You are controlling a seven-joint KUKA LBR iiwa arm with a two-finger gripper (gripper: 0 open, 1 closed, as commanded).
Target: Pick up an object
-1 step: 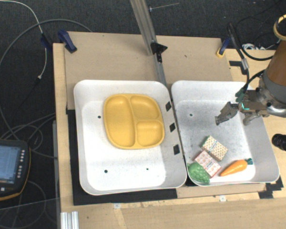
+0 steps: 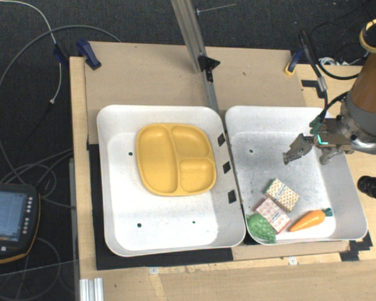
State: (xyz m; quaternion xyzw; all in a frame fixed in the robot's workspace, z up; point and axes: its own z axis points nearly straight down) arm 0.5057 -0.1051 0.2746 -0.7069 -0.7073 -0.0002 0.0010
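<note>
A wooden bench (image 2: 144,74) holds 2 shallow white bins side by side. The left bin (image 2: 116,187) carries a yellow divided plate (image 2: 175,158) with 3 compartments near its centre. The right bin (image 2: 263,130) holds 4 small objects clustered toward 6 o'clock: a patterned box (image 2: 282,194), a second patterned box (image 2: 272,213) just beside it, a green leafy toy (image 2: 260,227) touching that box, and an orange carrot (image 2: 308,220) at 5 o'clock. The gripper (image 2: 312,150) hovers at the bin's 3 o'clock, fingers spread apart and grasping nothing, well apart from the objects.
</note>
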